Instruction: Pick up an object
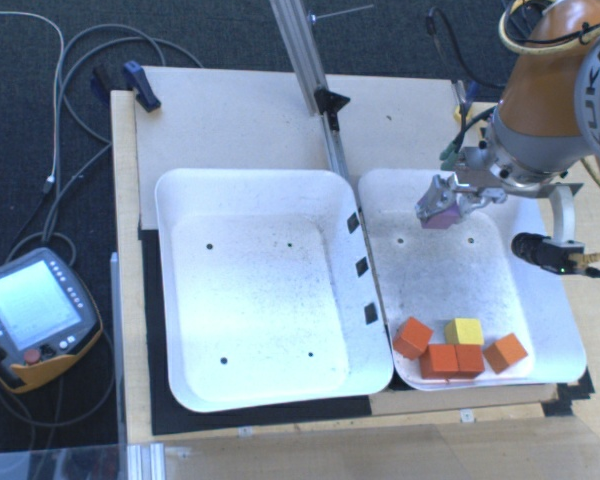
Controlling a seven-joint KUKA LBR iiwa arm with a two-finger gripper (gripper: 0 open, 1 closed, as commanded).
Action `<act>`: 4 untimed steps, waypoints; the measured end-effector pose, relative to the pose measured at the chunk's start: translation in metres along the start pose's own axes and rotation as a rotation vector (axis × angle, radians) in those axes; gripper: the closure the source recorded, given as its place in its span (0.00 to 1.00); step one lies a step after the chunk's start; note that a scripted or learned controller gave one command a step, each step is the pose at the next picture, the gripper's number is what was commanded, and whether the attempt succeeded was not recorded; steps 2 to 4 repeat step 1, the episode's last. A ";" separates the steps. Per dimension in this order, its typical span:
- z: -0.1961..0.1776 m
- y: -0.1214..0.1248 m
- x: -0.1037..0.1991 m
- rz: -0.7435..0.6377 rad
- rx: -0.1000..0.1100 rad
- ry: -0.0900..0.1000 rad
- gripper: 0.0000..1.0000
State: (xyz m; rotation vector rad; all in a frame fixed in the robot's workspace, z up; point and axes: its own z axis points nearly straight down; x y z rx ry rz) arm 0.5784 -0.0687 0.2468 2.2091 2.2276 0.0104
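Dark carpet surrounds the wooden bench (240,118), and on it two shallow white bins stand side by side. A teach pendant (30,313) lies on the floor at the left, with cables near it. The left bin (180,198) has nothing in it. In the right bin (540,308), at the near edge, a small group of blocks lies close together: three orange blocks (413,336) (452,360) (506,352) and one yellow block (464,331), which touches the middle orange one.

The arm comes from the right and its gripper (440,206) hangs over the far part of the right bin. A small purplish object (442,217) is seen at the fingertips, and it seems to be lifted from the bin floor. I judge that the fingers are closed on it, but the view is not sharp there. If the hold is real, the picking is mostly done, and only a clear lift is left. The blocks at the near edge are untouched and well apart from the gripper
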 end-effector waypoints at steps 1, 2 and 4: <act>0.049 -0.055 0.105 -0.001 0.018 0.004 1.00; 0.049 -0.055 0.105 -0.001 0.018 0.004 1.00; 0.049 -0.055 0.105 -0.001 0.018 0.004 1.00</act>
